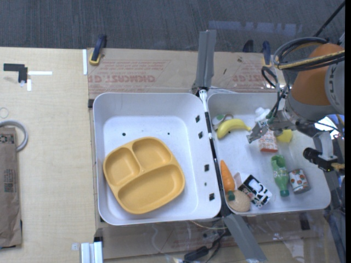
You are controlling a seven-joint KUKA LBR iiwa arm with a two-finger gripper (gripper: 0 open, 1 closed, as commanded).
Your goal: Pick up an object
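Camera view: I see the gripper (258, 131) low in the right bin (312, 203), between the banana (231, 126) and a red-and-white packet (268, 142). I cannot tell its state. Yellow divided plate (143, 174) sits in the left bin (109, 114).

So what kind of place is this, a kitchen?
More likely a robot lab: an arm reaches over two white bins holding toy food, like a banana, on a taped cardboard bench.

Floor (137, 10): dark grey carpet along the top. Bench (44, 147): pale wood at left. Brown cardboard sheet (148, 70) lies flat behind the bins, held by a blue-yellow clamp (98, 48).
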